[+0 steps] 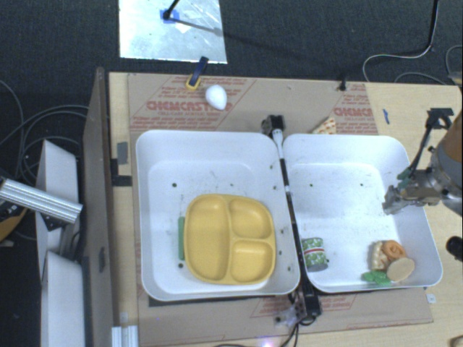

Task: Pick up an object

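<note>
Sitting side by side on the surface [239, 96] are two white bins: left bin [163, 157] and right bin [340, 150]. Inside the left bin lies one yellow divided tray [230, 237]. In the right bin, one small cup [314, 254] and one food cluster [391, 261] line the near wall. The pincer [394, 197] hovers over that bin's right side; its opening cannot be told.

Red lettering reading "CHEMCAST" ran across the brown cardboard sheet [239, 96] that lay under the two white bins, printed once near the sheet's far left corner, beside a white egg-shaped object [215, 96]. A second red imprint of the same kind sat at the far right corner, its letters partly cut off by the right bin [347, 147]. A smaller line beneath each imprint was too fine to read.
</note>
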Robot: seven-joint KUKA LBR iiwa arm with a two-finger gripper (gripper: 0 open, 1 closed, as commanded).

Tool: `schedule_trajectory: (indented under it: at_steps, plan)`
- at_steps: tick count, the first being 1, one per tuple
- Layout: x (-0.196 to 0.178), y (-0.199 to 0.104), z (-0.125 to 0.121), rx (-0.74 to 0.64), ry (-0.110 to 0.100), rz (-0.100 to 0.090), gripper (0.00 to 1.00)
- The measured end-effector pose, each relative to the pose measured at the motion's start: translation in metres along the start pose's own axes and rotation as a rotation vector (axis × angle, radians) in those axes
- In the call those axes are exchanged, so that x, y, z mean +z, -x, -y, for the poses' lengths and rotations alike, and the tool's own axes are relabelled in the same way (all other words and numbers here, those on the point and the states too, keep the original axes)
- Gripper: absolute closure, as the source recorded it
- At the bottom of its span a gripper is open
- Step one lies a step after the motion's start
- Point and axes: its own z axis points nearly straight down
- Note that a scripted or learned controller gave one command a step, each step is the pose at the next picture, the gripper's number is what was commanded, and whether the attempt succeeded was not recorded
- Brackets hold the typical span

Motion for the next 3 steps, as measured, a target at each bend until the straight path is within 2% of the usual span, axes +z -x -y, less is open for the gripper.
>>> schedule_trajectory:
  at_steps: [1, 2, 3]
  plan:
    - [0.049, -0.049, -0.001, -0.002, -0.005, -0.002, 1.00]
    - [0.067, -0.101, -0.001, -0.003, -0.003, -0.001, 1.00]
    - [0.044, -0.085, -0.048, 0.001, 0.004, 0.002, 1.00]
